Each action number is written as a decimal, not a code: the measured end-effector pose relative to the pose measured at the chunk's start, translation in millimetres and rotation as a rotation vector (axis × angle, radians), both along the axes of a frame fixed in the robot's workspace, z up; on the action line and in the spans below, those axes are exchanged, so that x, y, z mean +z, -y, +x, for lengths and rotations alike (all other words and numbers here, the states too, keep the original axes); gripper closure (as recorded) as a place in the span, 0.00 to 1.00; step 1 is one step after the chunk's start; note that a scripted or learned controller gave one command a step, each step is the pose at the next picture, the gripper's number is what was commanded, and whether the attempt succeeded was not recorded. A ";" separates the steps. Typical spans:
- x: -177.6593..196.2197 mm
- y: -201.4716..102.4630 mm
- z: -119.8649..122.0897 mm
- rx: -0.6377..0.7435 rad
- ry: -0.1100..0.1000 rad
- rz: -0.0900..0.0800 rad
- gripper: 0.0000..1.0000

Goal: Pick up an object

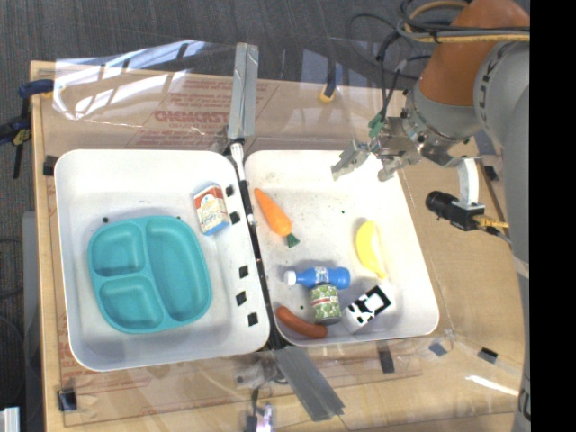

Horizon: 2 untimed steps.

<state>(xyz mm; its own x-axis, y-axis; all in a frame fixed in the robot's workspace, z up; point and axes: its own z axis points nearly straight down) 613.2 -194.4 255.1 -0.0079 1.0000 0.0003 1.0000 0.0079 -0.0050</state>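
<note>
While nothing is yet held, the step looks like the approach.
Gripper [368, 162]: fingers spread wide, empty, above the right bin's [407, 207] far edge.
Objects: carrot [273, 213], banana [369, 247], bottle [318, 277], can [326, 303], sausage [301, 322], cow block [368, 307], all in that bin.
Next: likely pick one, centre over it, descend, close.

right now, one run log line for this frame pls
gripper open, above right bin far edge, holding nothing | carrot, banana, bottle in right bin | tray in left bin
</note>
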 end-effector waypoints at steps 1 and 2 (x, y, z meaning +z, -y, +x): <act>-74.0 16.2 -57.1 0.013 0.000 0.000 0.00; -63.9 16.1 -56.6 0.017 -0.001 0.000 1.00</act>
<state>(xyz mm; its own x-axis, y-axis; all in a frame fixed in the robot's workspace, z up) 556.6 -210.4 191.2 -0.0248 0.9997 0.0002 0.9997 0.0248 -0.0062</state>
